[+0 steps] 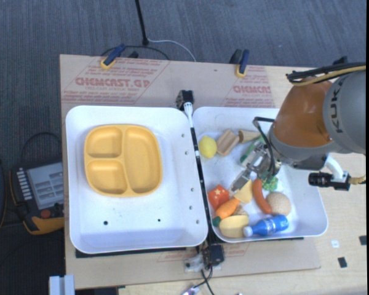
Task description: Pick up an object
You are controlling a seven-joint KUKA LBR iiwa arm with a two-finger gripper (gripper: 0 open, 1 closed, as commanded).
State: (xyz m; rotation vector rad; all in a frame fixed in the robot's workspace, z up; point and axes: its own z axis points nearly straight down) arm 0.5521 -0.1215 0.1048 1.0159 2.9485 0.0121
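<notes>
- Your jaws hang low in the right bin (313, 223), over the middle of the toy-food heap; whether they stand apart or closed you cannot tell from this slant, and nothing visibly sits between them.
- Just below them lie a pale wedge (243, 193) and an orange carrot-like piece (261, 196); probably hollow plastic, so light, stiff and slick.
- Take a long piece across its narrow middle, not its tapered end.
- Nearby, the red tomato (218, 196) and yellow lemon (208, 146) are rounded and may roll out of a pinch.
- The blue bottle (269, 225) rests against the near wall, awkward to reach.
- The left bin (111, 226) holds a yellow divided plate (123, 159).
</notes>
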